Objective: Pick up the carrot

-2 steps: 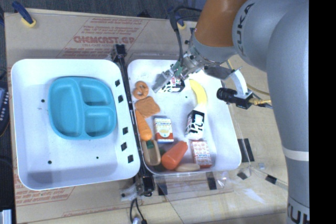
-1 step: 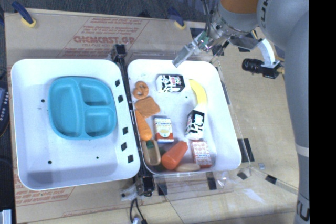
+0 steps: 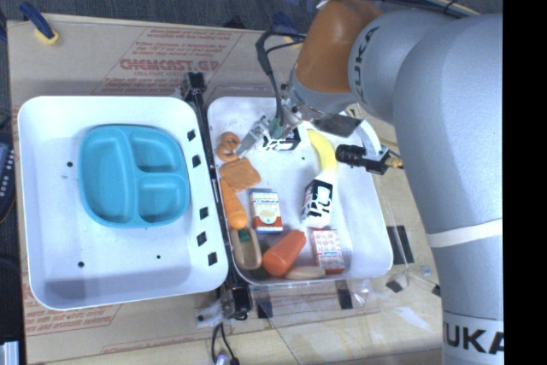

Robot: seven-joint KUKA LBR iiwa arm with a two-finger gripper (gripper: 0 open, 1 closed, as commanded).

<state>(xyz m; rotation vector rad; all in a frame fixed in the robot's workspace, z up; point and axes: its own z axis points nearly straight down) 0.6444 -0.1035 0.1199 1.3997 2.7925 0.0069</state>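
1. The carrot [image 3: 233, 207] is seen lying against the left wall of the right bin [image 3: 376, 214], its long axis running from far to near.
2. The hand [image 3: 255, 135] is placed over the far part of that bin, so the carrot lies nearward and slightly left of it.
3. Nothing is held in the hand; how wide it stands cannot be told.

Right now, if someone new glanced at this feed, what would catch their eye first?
Probably the big grey arm filling the right side, its orange band over the right bin. Next, the blue divided plate, alone in the left bin. Then the clutter of small food items in the right bin, with the carrot lying along its left wall and the gripper just above it.
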